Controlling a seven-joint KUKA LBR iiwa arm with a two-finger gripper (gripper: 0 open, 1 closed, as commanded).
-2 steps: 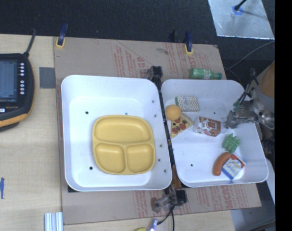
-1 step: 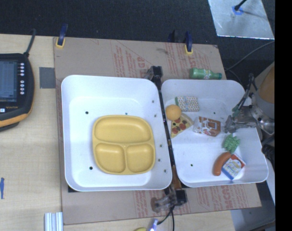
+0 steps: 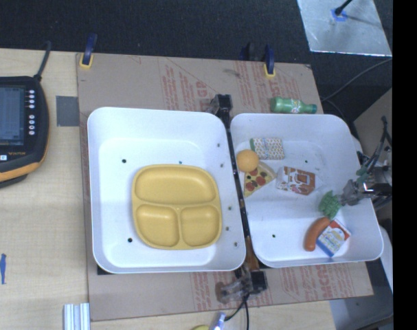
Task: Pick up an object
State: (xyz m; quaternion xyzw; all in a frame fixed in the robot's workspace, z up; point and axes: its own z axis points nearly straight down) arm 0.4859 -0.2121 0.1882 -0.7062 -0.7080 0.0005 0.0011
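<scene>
The right bin (image 3: 297,126) holds several small items. An orange ball (image 3: 247,160) lies beside a pizza slice (image 3: 256,179), with a patterned packet (image 3: 267,147) above them and a red-and-white carton (image 3: 295,181) further right. Near the bin's right side lie a green broccoli piece (image 3: 329,203), a red sausage (image 3: 315,233) and a blue-and-white carton (image 3: 332,239). My gripper (image 3: 351,194) comes in low at the bin's right rim, right next to the broccoli; whether it touches the broccoli is unclear.
The left bin (image 3: 105,136) holds a yellow divided tray (image 3: 175,206). A green bottle (image 3: 292,105) lies on the cardboard behind the right bin. A teach pendant (image 3: 12,133) sits at the far left of the bench.
</scene>
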